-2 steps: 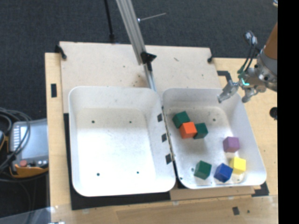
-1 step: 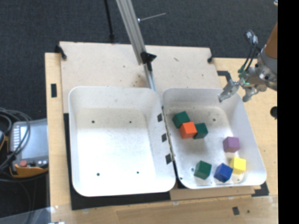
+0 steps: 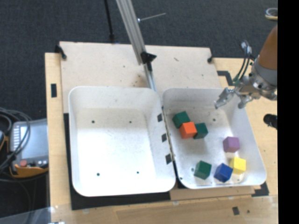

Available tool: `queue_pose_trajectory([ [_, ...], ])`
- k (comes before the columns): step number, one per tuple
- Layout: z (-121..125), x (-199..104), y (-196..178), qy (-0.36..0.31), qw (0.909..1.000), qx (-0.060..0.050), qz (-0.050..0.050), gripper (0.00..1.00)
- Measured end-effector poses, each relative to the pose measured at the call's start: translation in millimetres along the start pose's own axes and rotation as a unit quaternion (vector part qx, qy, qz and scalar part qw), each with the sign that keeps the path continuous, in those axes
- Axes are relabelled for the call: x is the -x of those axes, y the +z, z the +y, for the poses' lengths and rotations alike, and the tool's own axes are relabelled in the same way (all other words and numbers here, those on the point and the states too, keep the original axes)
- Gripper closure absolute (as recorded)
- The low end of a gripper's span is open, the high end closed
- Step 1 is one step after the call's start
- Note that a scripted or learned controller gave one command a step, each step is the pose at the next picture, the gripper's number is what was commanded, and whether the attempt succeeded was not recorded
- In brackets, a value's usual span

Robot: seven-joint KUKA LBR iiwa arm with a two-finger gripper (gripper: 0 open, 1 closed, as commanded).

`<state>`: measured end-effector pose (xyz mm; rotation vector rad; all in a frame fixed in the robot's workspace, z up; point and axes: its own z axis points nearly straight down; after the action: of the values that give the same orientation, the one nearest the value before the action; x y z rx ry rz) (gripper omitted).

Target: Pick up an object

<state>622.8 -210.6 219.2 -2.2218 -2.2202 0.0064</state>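
The right bin [image 3: 205, 99] holds several small cubes. A green cube [image 3: 180, 119], an orange cube [image 3: 188, 129] and a dark green cube [image 3: 201, 130] touch each other near its middle. A purple cube [image 3: 231, 144] lies by the right wall. A yellow cube [image 3: 238, 164], a blue cube [image 3: 223, 172] and another green cube [image 3: 202, 169] sit along the front. My gripper [image 3: 231, 100] hangs over the bin's far right corner, above and to the right of the cubes. It is open, with nothing between its fingers.
The left bin [image 3: 117, 139] sits beside the right one, sharing a divider edge [image 3: 163, 129]. A slanted metal rail [image 3: 131, 24] comes down to the back between the bins. A grey device with cables [image 3: 25, 146] stands off the bench's left side.
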Motion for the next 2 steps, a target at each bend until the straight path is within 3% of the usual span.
queue_pose_trajectory([
  [2,2,-7,117,-0.002,1.0,0.0,0.001,0.0],
])
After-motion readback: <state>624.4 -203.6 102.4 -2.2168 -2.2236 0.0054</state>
